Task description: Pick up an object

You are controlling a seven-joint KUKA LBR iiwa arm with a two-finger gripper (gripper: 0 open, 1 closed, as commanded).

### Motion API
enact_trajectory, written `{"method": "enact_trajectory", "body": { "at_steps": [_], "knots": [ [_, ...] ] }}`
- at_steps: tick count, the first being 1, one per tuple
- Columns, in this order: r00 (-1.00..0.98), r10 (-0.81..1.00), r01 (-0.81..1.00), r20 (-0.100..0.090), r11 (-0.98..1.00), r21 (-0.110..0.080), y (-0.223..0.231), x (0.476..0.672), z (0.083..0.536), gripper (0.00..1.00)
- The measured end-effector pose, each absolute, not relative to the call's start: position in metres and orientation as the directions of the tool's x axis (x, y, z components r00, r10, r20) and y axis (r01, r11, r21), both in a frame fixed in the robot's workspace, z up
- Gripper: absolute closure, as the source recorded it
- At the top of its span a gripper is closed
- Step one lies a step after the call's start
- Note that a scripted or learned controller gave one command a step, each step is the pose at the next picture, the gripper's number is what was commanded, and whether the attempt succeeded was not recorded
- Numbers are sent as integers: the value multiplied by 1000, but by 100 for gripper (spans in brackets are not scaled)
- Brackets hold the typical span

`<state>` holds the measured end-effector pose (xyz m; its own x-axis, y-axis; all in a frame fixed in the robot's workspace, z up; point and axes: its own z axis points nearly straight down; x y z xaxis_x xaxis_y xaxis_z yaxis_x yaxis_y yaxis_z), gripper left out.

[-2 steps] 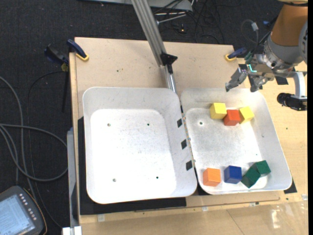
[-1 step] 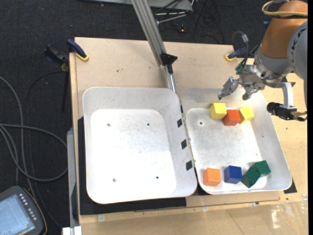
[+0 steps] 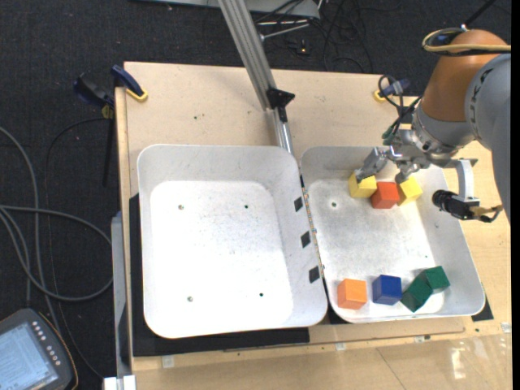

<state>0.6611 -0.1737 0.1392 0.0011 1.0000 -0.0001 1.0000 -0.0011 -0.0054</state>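
My gripper (image 3: 387,167) hangs over the far end of the right bin (image 3: 455,242), open, with its fingers spread. Just below it lies a row of three blocks: a yellow block (image 3: 362,186), a red-orange block (image 3: 386,195) and a second yellow block (image 3: 411,188). The red-orange block sits under the gap between the fingers, and nothing is held. At the bin's near end lie an orange block (image 3: 352,292), a blue block (image 3: 388,289) and two green blocks (image 3: 418,293) (image 3: 436,278).
The left bin (image 3: 162,169) stands beside the right one, their rims meeting at mid-bench. A slanted metal pole (image 3: 252,51) runs from the top down to the bins' shared far corner. Clamps (image 3: 130,84) grip the bench's far corners.
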Motion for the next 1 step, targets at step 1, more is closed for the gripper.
{"method": "enact_trajectory", "body": {
  "at_steps": [1],
  "knots": [
    [0, 1000, 1000, -1, 0, 3, -173, 662, 118, 0]
  ]
}}
